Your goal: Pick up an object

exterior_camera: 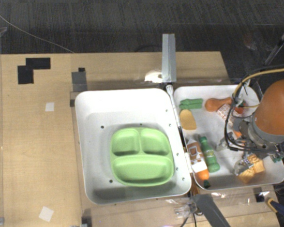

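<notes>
The right bin [219, 183] holds several small objects. A green piece [191, 104] and an orange carrot-like item [217, 103] lie along its far side. A yellow piece [187, 120] sits just below them. A brown and orange bottle [196, 158] and a green bottle [209, 155] lie side by side near the left wall. My gripper [247, 163] reaches down into the bin's near right corner, right over a tan and orange object [251, 170]. The arm's orange band [279, 107] and cables hide much of that corner.
The left bin [93, 138] bears a light green divided plate [141, 156] in its middle. A metal post [169, 59] stands at the far end of the wall between the bins. Bare wooden bench [33, 157] stretches to the left.
</notes>
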Tool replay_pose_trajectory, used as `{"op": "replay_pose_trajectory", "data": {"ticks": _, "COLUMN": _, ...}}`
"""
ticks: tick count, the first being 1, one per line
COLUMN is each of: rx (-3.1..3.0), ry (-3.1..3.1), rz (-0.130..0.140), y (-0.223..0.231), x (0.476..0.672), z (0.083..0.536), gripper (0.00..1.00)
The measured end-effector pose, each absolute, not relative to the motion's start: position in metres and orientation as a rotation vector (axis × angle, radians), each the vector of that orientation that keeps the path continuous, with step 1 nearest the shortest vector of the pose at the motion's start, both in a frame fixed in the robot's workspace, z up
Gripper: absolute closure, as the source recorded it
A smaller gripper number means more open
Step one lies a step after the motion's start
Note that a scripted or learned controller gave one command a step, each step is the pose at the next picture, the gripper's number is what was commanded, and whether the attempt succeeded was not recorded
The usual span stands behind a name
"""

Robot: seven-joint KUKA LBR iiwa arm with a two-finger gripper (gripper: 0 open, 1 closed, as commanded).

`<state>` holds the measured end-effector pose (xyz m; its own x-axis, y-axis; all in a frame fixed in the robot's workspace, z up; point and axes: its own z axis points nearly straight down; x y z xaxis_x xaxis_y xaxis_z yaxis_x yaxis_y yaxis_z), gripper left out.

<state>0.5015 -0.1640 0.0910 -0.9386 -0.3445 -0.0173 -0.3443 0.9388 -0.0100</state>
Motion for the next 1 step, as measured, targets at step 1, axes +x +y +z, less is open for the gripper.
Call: {"op": "replay_pose_trajectory", "data": {"ticks": 1, "rx": -0.306, "ry": 3.112, "rz": -0.006, "y": -0.2007, "x": 0.5747, "z": 0.0891, "gripper": 0.0}}
